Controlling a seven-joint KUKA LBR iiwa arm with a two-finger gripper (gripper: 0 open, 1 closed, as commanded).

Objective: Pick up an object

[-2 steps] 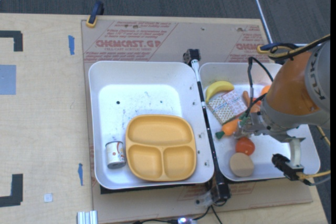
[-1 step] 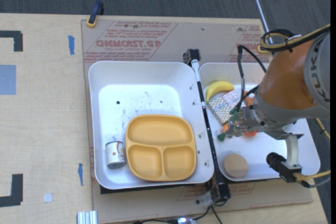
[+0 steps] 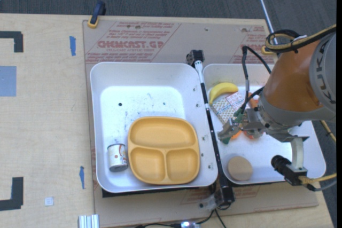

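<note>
You had no single named target, so the likeliest candidate was the clutter right under the wrist in the right bin [image 3: 318, 167]: a patterned packet [image 3: 228, 105] lying flat, its long axis running from the bin's far centre down toward the divider, with a banana [image 3: 222, 90] touching its far end. The banana lay on its side, its curve arching away from you, one tip aimed at the divider and the other toward the arm. An orange-and-green piece [image 3: 235, 134], possibly a toy carrot, sat just beside the gripper [image 3: 233, 130], pointing roughly toward the divider; it was too small to be sure of.

The gripper was low over that cluster at the bin's left side, which I'd read as a descent onto the pile and no lift. Whether its fingers were spread or closed, and whether anything was between them, I could not tell.

A round tan disc [image 3: 240, 167] lay flat near the front wall, well apart from the pile, with no axis to speak of.

In the left bin [image 3: 99, 93], a yellow divided plate [image 3: 164, 150] rested flat at the front, and a small can [image 3: 117, 157] lay on its side just beside the plate's left edge.
</note>
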